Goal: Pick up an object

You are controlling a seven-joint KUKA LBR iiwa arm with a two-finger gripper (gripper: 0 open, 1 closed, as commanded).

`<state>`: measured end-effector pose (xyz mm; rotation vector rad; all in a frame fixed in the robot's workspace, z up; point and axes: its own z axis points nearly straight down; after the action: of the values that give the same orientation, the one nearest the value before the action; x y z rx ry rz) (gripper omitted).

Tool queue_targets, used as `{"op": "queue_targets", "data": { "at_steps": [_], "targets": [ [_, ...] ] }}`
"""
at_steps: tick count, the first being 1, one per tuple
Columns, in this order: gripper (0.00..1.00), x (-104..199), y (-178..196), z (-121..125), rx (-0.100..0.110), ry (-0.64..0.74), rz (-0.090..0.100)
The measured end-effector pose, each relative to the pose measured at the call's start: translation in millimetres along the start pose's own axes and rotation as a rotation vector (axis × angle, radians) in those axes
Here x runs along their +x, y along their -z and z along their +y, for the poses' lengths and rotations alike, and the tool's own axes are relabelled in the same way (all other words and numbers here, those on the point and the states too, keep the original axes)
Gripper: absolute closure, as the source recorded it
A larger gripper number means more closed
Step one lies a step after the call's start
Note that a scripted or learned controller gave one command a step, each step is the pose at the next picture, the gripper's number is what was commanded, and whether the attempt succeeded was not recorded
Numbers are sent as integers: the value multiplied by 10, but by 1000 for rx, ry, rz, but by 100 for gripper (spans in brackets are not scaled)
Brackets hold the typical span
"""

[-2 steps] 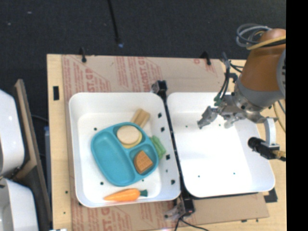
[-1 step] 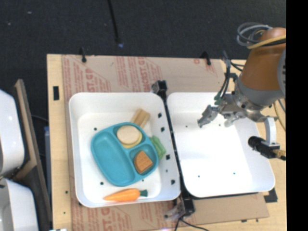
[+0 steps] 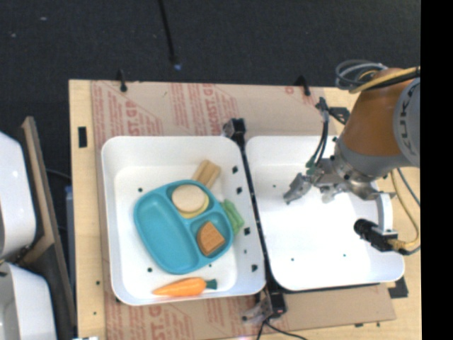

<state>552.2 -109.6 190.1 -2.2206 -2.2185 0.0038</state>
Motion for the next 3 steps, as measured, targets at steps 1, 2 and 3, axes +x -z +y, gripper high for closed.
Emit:
{"op": "queue_targets", "data": {
  "at_steps": [1, 2, 3],
  "targets": [
    [0, -48, -445, -60, 0, 0, 0],
    [0, -51, -916, -69, 0, 0, 0],
    [100, -57, -788, -53, -6, -1, 0]
  ]
}}
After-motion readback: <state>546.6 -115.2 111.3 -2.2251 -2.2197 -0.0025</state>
